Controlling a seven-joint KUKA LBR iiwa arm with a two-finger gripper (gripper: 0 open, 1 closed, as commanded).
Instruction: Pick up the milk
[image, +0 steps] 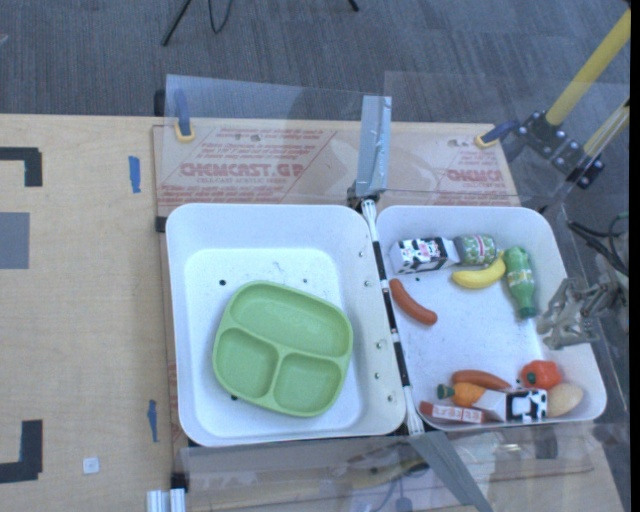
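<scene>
The milk (420, 254) is white with black cow patches, the tray (282, 348) light green, the banana (478, 276) yellow, both bins (190, 300) white.

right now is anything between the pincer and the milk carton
Yes: a green bottle and a banana lie between the pincer, at the right bin's right wall, and the milk carton at its back left. Nothing lies on top of the carton.

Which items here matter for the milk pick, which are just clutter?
Job:
- milk carton, top of the right bin
- second cow-print carton, bottom right

Clutter:
- green tray in the left bin
- sausage
- banana
- green bottle
- carrot
- tomato
</scene>
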